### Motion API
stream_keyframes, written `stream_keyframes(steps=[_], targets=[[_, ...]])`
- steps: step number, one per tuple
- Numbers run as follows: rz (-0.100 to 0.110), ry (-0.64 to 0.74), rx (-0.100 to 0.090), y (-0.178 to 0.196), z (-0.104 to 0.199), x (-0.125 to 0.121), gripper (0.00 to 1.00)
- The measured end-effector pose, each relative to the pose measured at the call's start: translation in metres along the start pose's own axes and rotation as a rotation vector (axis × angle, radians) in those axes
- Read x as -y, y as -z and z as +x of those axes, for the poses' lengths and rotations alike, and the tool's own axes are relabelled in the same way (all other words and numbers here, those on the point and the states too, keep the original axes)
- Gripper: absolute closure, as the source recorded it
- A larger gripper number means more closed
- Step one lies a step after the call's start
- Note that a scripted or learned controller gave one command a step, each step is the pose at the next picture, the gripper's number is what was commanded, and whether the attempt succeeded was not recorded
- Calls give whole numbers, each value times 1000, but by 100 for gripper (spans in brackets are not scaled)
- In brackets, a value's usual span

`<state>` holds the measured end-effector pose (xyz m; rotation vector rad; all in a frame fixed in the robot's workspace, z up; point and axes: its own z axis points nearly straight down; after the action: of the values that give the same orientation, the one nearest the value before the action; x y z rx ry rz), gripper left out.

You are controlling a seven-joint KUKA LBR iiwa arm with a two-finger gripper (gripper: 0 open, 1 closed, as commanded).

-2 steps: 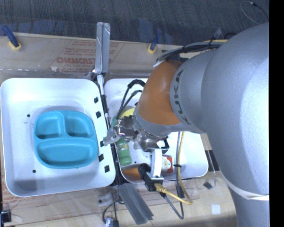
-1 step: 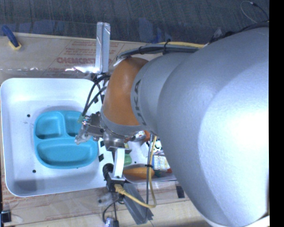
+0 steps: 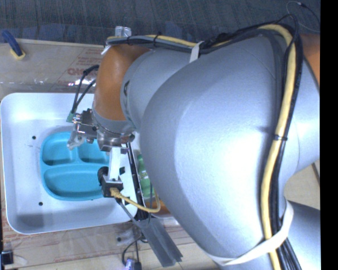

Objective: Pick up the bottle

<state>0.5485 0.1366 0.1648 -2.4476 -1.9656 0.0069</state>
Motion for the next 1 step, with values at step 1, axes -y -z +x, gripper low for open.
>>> stream_keyframes(steps=[1], targets=[[-7,11,-2,-73,19,0,0]])
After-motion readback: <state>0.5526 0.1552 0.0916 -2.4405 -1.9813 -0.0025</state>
